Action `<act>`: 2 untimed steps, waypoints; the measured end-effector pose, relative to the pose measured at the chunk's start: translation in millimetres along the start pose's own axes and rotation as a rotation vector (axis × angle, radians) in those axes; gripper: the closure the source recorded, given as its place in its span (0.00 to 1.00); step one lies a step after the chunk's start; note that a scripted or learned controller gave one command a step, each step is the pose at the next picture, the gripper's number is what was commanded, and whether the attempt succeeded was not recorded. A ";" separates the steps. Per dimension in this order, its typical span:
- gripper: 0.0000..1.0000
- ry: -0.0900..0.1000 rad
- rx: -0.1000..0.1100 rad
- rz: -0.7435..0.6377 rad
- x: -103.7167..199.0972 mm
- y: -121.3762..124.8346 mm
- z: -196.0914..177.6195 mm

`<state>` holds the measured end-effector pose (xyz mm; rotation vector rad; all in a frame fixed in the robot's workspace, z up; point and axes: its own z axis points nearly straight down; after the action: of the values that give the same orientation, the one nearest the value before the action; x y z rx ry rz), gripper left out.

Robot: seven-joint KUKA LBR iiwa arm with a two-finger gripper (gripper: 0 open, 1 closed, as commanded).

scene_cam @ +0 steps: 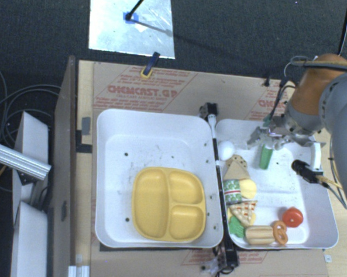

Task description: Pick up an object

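The gripper (272, 140) hangs at about 12 o'clock in the right bin (318, 199), directly above a small green bottle (266, 157) that stands upright there, apart from the other pieces. That spot looks chosen because the bottle is the easiest target, with bare white floor around it. Whether the gripper is wide, narrow or already clamped on the bottle, I cannot tell: the bottle's top meets the tool and the contact is hidden.

The rest of the bin's load crowds its 9 o'clock to 6 o'clock side:
- 1 white ball (226, 149)
- 1 tan wedge (237, 167)
- 1 striped can (232, 191)
- 1 waffle slice (243, 212)
- 1 bread roll (259, 234)
- 1 pretzel (280, 231)

A red tomato (293, 216) sits alone at 5 o'clock. Packed that tightly, those would likely be harder to grasp cleanly.

The left bin (119, 155) holds only 1 yellow divided plate (169, 202), toward its 5 o'clock corner.

Both bins rest on a cardboard sheet (165, 87) printed in red. Dark carpet (33, 33) surrounds the bench, with a shiny foil square (110, 20) at 12 o'clock and loose cables (11, 104) at 9 o'clock.
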<state>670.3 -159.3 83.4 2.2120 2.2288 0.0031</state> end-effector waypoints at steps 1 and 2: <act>0.00 0.000 0.003 0.006 15.2 -28.7 -1.2; 0.00 -0.001 0.003 0.007 22.0 -57.2 -1.3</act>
<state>612.9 -137.7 84.6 2.2211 2.2219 -0.0010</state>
